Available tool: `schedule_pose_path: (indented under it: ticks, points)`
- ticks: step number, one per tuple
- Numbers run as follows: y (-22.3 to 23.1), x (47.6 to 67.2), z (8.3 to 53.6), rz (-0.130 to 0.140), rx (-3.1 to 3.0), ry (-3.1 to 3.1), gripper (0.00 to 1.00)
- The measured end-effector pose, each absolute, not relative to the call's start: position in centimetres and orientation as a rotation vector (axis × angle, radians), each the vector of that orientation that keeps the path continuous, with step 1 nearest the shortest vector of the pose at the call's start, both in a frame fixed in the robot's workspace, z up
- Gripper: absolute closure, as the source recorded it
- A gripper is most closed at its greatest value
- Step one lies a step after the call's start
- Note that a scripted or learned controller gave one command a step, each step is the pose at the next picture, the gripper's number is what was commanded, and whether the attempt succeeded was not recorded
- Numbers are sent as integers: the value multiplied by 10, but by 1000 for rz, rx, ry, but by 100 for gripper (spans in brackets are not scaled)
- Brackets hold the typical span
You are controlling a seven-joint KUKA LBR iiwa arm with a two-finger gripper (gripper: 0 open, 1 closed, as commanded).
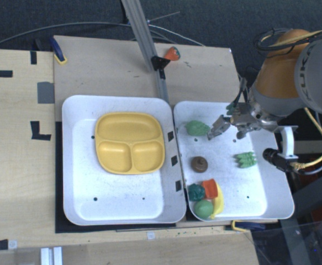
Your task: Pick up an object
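Gripper (225, 127) hovers right of centre, its fingers spread and pinching nothing, just beside the green leafy toy (196, 128) in the right bin (271, 203). Best lower straight, centring the toy between the fingers before closing.

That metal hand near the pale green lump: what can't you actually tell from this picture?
- Camera view: whether the two-finger gripper is open or shut is too small and dark to read.
- Whether it touches the pale green lump or hangs above it: the slanted view hides the gap.
- The heap of small toys in the right white bin's near corner: the dark teal piece, orange block, green ball and yellow piece overlap, hiding their shapes.
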State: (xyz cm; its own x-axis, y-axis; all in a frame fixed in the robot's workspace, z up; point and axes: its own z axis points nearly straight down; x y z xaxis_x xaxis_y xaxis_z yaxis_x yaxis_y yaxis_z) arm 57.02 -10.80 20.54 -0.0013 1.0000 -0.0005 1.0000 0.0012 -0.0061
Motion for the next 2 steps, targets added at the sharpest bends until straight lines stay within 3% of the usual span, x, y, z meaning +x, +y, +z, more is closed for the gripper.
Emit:
schedule_pose_path:
  ticks: [2]
  points:
    - [-94, 553, 100, 9, -2215, -2219, 0]
